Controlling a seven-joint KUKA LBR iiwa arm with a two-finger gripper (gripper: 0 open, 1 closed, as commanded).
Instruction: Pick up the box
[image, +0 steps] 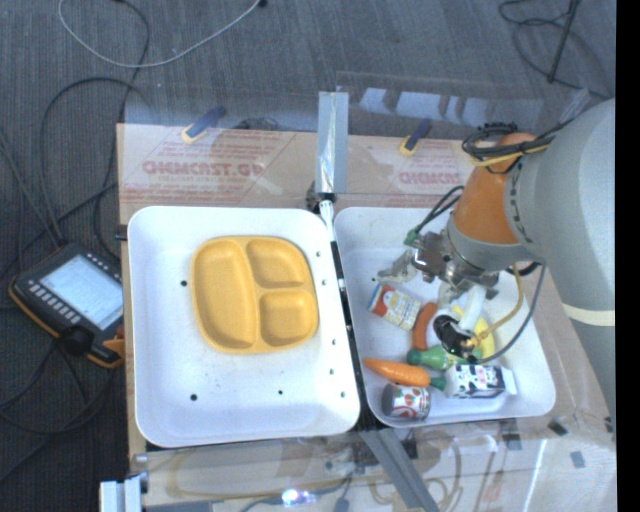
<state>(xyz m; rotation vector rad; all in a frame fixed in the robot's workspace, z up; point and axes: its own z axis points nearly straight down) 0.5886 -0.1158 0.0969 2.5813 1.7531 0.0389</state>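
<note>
I see the gripper (452, 300) low in the right bin (540, 395), can't tell its state. The box (395, 305) lies just left of it: small carton, orange-red and white, tilted. Carrot (398, 372) and can (406, 402) sit below; yellow tray (254, 293) in left bin (160, 400).

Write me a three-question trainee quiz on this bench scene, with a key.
1. True or false: the yellow tray lies in the left bin.
2. Which sits nearest the right bin's front rim? A carrot B can C box
3. Fill in: the tool is over the ____ bin.

Key: 1 true; 2 B; 3 right.
</note>
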